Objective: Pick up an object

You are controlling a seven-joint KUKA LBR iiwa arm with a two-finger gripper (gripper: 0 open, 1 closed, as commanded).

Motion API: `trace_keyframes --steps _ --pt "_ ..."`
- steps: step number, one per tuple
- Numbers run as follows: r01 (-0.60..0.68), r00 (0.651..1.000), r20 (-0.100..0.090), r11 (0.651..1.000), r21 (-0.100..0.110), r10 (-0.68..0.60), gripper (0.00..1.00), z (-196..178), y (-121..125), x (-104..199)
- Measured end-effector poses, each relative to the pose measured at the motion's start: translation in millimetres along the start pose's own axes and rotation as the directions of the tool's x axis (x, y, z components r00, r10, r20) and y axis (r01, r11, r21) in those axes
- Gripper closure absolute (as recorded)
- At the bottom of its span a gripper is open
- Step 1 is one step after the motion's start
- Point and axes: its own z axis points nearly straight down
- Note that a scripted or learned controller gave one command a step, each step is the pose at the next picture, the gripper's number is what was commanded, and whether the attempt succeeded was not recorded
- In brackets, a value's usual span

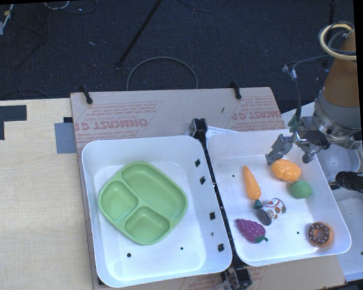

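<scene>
Six small toys lie in the right-hand shallow white plastic bin (231,145) before you; nearest the arm is a lumpy orange-yellow plastic fruit (286,170), toward the bin's far right part, with a round green plastic ball-like toy (300,190) just beside it on the near side; a slim orange plastic carrot (252,182) lies lengthwise near the bin's middle; below it you see a small white and dark figure-like toy (270,209), too small to make out; a purple plastic bunch of grapes (251,230) sits just nearer the front edge; a brown ring-shaped toy doughnut (320,234) rests in the near right corner; the grey two-finger gripper (292,152) hangs just above the orange-yellow fruit, its fingers spread wide apart to either side, nothing between them; the left-hand shallow white plastic bin (109,267) holds a light green plastic plate with three compartments (143,201), lying flat near its middle; both bins rest on a sheet of printed brown cardboard (142,116)
</scene>
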Motion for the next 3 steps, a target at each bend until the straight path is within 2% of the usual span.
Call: trace_keyframes --steps 1,3 --pt "0.002 1.0 0.001 1.0 -0.01 -0.002 0.0 -6 2 0" --pt "0.001 1.0 0.0 1.0 -0.006 -0.001 0.0 97 13 8"
